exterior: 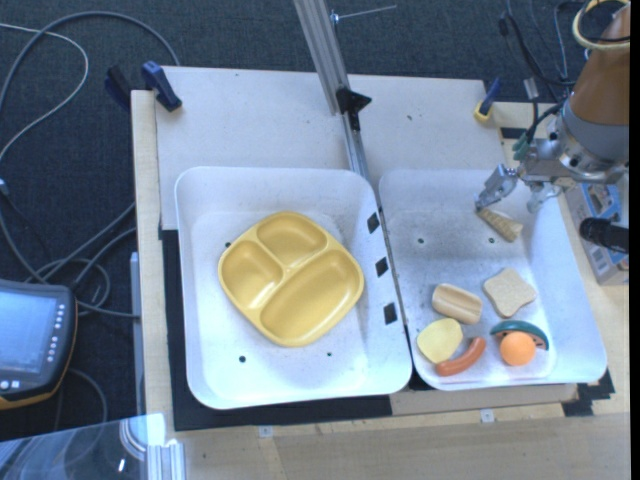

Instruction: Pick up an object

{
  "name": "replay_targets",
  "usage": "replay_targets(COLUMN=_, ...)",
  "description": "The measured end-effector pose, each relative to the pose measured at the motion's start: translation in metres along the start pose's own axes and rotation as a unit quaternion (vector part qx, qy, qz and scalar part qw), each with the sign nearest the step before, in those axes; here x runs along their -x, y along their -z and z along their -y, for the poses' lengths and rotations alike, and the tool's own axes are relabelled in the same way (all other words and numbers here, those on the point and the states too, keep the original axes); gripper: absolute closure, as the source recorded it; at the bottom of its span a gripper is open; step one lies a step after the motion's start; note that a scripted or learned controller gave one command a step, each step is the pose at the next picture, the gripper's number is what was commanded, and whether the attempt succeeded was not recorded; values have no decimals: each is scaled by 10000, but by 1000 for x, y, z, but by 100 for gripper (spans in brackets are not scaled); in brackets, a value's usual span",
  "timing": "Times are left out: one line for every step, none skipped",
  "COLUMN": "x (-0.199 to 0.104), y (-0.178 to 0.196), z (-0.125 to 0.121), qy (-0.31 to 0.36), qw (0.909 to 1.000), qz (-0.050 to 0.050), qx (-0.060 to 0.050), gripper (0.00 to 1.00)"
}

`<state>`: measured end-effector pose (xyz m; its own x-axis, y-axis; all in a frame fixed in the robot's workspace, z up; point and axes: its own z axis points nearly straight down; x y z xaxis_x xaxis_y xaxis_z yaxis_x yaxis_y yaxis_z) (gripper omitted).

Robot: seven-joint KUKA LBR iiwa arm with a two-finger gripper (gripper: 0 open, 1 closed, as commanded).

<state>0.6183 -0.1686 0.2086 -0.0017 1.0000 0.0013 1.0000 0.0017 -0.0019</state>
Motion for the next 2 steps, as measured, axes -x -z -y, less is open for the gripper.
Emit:
replay_targets(x=0, y=0, z=0, qy=1, qw=10000, qz=1, qx=-1, gripper=0)
replay_targets(x=-2, y=-62, z=6, qy=-5, qw=10000, qz=-6, qx=-31, gripper=0)
